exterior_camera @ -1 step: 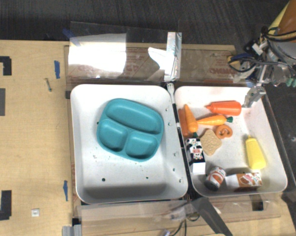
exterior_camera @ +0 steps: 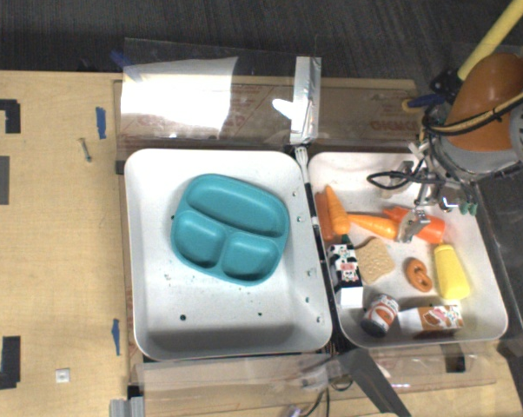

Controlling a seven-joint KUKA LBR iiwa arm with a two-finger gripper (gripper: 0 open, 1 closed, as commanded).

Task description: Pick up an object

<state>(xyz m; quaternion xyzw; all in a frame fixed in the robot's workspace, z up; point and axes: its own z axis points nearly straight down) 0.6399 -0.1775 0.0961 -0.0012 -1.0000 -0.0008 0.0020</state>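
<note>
Tan wooden bench (exterior_camera: 44,259), two white bins (exterior_camera: 148,320), dark floor behind, fingers (exterior_camera: 415,222) over carrot (exterior_camera: 374,225) (spread unclear)

Arm (exterior_camera: 492,102) cut off at right edge

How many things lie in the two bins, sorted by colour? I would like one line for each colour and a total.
Teal: 1, the divided plate in the left bin.
Orange: 4, two carrots, a piece by the end effector, a small ring.
Yellow: 1, the corn.
Tan: 1, the bread slice.
Mixed print: 3, a carton, a can, a packet.
Total: 10.
</note>
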